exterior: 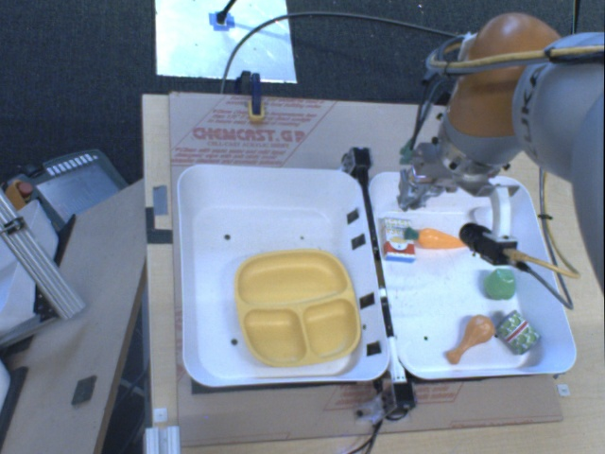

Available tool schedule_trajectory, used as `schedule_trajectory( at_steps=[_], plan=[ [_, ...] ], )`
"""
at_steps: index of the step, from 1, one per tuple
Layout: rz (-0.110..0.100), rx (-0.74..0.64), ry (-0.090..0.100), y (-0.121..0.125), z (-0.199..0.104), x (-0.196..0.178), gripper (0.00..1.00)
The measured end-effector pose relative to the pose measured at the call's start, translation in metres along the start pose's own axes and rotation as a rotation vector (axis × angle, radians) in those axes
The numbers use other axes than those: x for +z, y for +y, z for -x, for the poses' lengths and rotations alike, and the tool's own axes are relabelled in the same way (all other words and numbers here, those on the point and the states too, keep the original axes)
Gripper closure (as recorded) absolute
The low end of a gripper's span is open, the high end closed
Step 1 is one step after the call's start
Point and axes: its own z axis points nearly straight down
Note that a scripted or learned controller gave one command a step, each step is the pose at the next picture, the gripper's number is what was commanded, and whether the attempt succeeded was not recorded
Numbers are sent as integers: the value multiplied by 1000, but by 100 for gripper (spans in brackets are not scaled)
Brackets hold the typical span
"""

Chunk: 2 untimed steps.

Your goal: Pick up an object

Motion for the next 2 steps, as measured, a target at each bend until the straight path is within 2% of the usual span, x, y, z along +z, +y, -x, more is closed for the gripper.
schedule_trajectory(
  at_steps=[2],
  plan=[
    [2, -2, 0, -19, -102, -13, 100]
  ],
)
